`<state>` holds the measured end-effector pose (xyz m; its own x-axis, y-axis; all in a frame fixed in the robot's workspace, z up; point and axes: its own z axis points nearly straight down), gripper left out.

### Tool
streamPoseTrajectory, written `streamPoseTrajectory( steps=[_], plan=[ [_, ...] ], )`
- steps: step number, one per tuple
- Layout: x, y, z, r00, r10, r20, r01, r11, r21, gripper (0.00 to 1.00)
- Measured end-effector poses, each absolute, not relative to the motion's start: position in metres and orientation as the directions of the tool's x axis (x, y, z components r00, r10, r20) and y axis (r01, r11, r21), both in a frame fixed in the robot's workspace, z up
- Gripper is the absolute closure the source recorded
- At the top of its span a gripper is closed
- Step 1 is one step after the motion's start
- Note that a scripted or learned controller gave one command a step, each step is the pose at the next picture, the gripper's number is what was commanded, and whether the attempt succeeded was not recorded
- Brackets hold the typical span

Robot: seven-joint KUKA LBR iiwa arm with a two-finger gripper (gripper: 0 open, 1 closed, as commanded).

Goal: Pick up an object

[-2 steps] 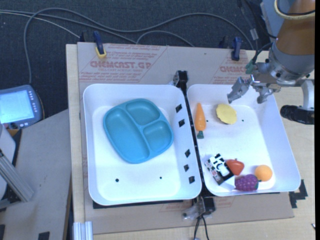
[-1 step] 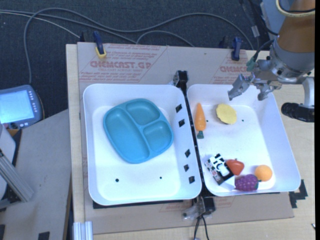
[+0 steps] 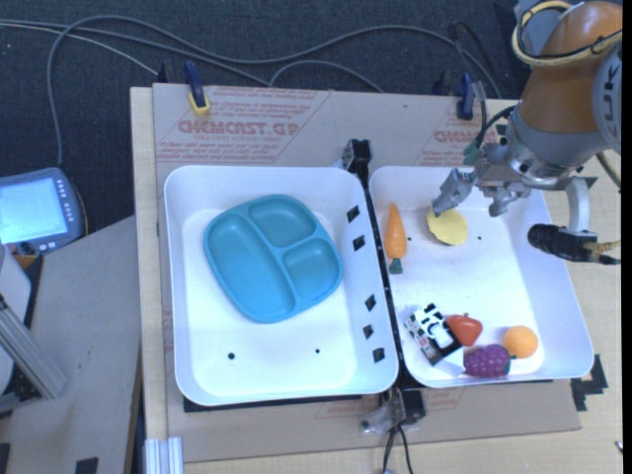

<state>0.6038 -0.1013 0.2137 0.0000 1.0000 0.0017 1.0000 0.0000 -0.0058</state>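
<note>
Here the gripper (image 3: 476,199) hangs over the far part of the right bin (image 3: 553,294), its two fingers spread apart with nothing between them. Just below and between those fingers lies a flat yellow piece (image 3: 448,228) on the bin floor; whether a fingertip touches it cannot be told. To the left of that piece, against the bin's left wall, an orange carrot (image 3: 395,233) lies lengthwise, its green end toward the near side. At the near edge of the same bin sits a cluster: a black-and-white object (image 3: 431,331), a red pepper-like toy (image 3: 464,328) just beside it, a purple bunch of grapes (image 3: 487,361) in front, and an orange fruit (image 3: 520,342) to the right. The left bin (image 3: 197,363) holds a blue divided plate (image 3: 273,256) with three compartments. The arm (image 3: 568,77), grey with an orange band, reaches in from the far right. Both bins rest on a brown board (image 3: 257,117) held by blue clamps at its far edge.
</note>
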Motion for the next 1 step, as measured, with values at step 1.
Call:
streamPoseTrajectory(
  steps=[1],
  plan=[
    [0.6004,-0.1049,0.17,0.001,1.0,0.002,1.0,-0.001,-0.007,0.0]
  ],
)
